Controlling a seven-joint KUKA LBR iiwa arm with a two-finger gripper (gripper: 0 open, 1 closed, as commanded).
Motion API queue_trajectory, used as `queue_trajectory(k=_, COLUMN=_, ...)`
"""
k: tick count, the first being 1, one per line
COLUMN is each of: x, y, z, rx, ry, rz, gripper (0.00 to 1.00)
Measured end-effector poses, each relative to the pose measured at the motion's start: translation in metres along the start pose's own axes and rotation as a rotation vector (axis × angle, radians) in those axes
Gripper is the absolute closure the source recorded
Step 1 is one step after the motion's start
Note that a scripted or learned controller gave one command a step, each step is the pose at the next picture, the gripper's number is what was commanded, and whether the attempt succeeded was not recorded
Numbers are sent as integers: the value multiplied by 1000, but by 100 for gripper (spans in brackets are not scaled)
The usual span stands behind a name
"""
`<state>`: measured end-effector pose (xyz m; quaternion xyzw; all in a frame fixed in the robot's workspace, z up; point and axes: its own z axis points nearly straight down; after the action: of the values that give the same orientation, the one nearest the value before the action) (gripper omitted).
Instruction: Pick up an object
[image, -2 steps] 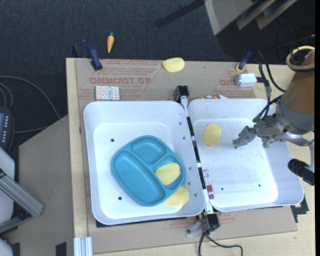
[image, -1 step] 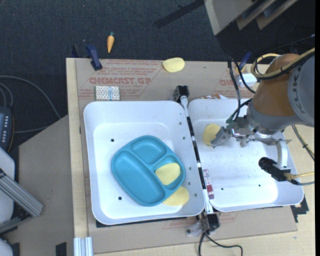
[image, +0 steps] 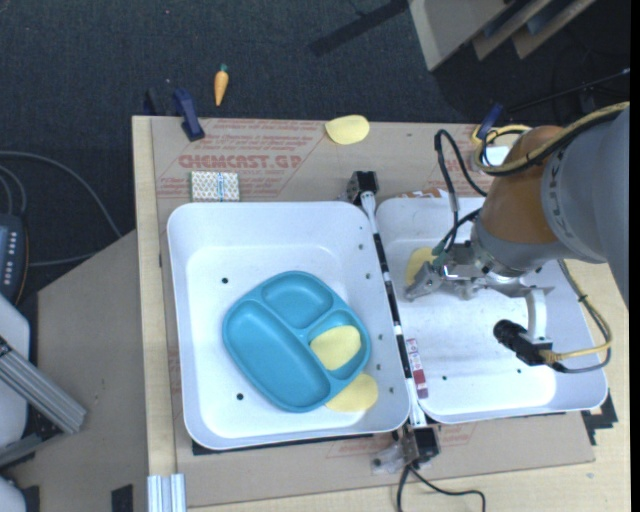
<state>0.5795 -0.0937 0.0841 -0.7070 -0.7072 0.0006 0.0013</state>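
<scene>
Gripper (image: 432, 282) is down in the right bin (image: 500, 390), right next to a yellow piece (image: 418, 262).
Can't tell whether it's grabbing anything; that piece by the bin's left wall looks like the target, I'd guess.

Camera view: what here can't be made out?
- Pincer: small and blurred, open or shut unclear.
- Yellow piece in the right bin: partly hidden by the pincer; contact unclear.
- Yellow piece beside the blue tray: part under the tray's edge.
</scene>
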Motion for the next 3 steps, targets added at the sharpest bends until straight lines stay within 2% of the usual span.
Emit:
queue_trajectory(k=1, x=-5, y=43, z=-1, rx=-4, ry=-2, rz=-1, gripper=0)
queue_trajectory(k=2, x=-4, y=44, z=-11, rx=-6, ry=-3, rz=-1, gripper=100)
queue_trajectory(k=3, x=-65, y=30, z=-90, rx=-5, ry=-3, rz=0, gripper=100)
